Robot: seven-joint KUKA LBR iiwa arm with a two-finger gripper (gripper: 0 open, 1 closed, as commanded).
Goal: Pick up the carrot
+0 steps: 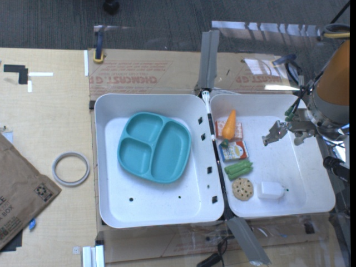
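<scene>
The gripper (pixel 285 133) hangs over the right bin (pixel 311 202), in the right middle of the frame, on the end of the grey arm (pixel 334 88) with its orange band. Its two fingers (pixel 272 136) are spread apart, and nothing sits between them. White bin floor shows beneath and around it.

To the left of the gripper, well apart from it, the carrot (pixel 227 125) lies against the right bin's left wall, near the upper corner. It rests on a small packet (pixel 232 131), thin end pointing to the top of the frame. Just below it is a second packet (pixel 233 150) with red and green print. Below that lies a bunch of green beans (pixel 238 168), and lower still a round cookie (pixel 242 189). A white block (pixel 271 190) sits just right of the cookie, near the bin's lower edge.

The left bin (pixel 111 204) fills the centre of the frame and holds a teal divided plate (pixel 154 147), tilted a little. Out on the bench at the left, a tape ring (pixel 70 168) lies flat, with a brown box (pixel 19 191) at the lower left corner.
</scene>
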